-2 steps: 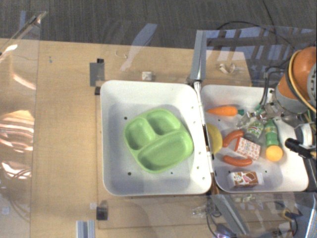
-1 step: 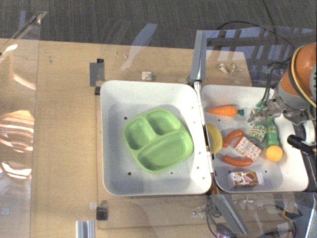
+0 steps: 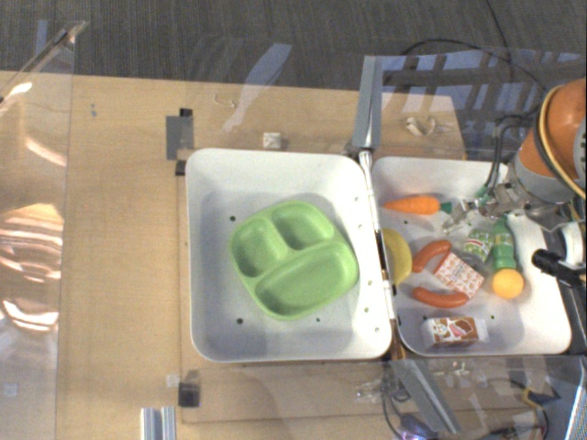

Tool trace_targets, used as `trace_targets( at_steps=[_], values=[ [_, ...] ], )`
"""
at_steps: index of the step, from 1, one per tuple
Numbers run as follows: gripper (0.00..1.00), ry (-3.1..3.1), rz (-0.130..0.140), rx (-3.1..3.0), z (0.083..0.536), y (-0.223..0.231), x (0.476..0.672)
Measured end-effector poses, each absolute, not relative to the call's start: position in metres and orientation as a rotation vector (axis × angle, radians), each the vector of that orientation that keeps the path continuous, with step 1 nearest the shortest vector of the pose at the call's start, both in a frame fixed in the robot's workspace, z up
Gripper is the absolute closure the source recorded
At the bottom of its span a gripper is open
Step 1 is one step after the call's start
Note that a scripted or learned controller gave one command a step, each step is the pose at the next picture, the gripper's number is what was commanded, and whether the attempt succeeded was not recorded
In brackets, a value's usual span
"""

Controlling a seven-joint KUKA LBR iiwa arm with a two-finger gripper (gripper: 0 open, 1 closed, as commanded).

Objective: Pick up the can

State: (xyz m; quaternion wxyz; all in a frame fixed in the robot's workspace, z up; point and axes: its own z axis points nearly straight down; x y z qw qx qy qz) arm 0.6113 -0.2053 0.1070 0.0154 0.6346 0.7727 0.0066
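can [image 3: 480, 243] half-hidden under pincer [image 3: 479, 211]

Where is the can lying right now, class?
The can lies in the right bin, near its middle, beside the green bottle and above the red-and-white packet, just below the gripper.

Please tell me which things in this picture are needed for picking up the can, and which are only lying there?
Belongs to the job:
- can, green, in the right bin
- gripper, just above the can

Only lying about:
- carrot
- banana
- two sausages
- orange ball
- two small cartons
- green plate, in the left bin
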Motion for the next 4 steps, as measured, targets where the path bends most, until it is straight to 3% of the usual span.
trace_targets(
  at_steps=[1,2,3,4],
  values=[
    [0.0,2.225,0.023,2.191,0.094,-0.203,0.601],
    [1.0,2.222,0.026,2.179,0.107,-0.204,0.604],
    [0.0,2.223,0.026,2.179,0.107,-0.204,0.603],
    [0.0,2.071,0.032,2.335,0.095,-0.201,0.575]
  ],
)
